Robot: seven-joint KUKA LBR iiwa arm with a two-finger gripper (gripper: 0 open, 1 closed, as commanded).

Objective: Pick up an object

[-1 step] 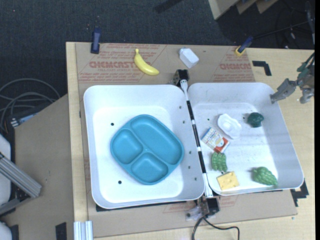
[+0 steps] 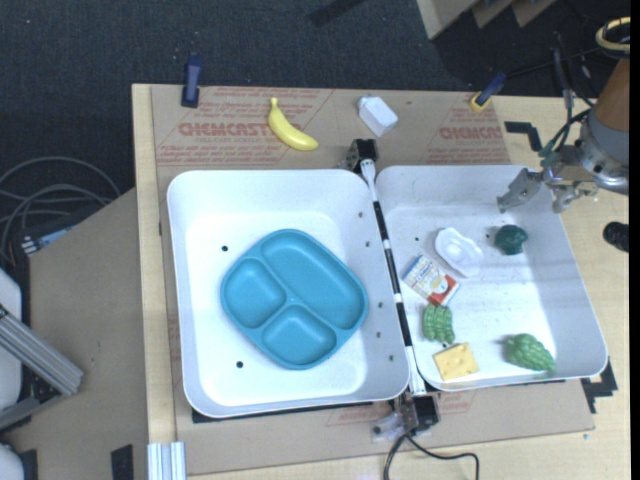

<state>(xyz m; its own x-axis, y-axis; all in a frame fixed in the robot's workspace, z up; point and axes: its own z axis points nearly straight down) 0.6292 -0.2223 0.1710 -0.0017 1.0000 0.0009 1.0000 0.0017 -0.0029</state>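
A bench point(image 2: 250, 128) seen from above at a slant carries two shallow white bins side by side. The left bin point(image 2: 200, 368) holds a blue tray point(image 2: 291, 297) with three compartments, lying near the bin's middle. The right bin point(image 2: 570, 278) holds several small things. A dark green round piece point(image 2: 511, 238) sits toward the far right part of the bin. Just left of it lies a white piece point(image 2: 457, 249), and beside that, toward the bin's left wall, a small packet point(image 2: 429, 278) printed in white, red and blue. Nearer the front edge lie a green bumpy piece point(image 2: 437, 323), a yellow block point(image 2: 456, 361) at the front edge, and a green leafy piece point(image 2: 529, 352) in the front right corner. These loose things, any of which could be picked, all rest on the bin floor, none lifted. The arm enters at the right edge, and its gripper point(image 2: 541, 187) hangs over the far right corner of the right bin, above and apart from the dark green piece. Its two fingers stand spread with nothing between them. On the bench behind the bins lie a banana point(image 2: 289, 128) near the far left bin corner, a white block point(image 2: 378, 115) near the far middle, and blue clips at the far edge.
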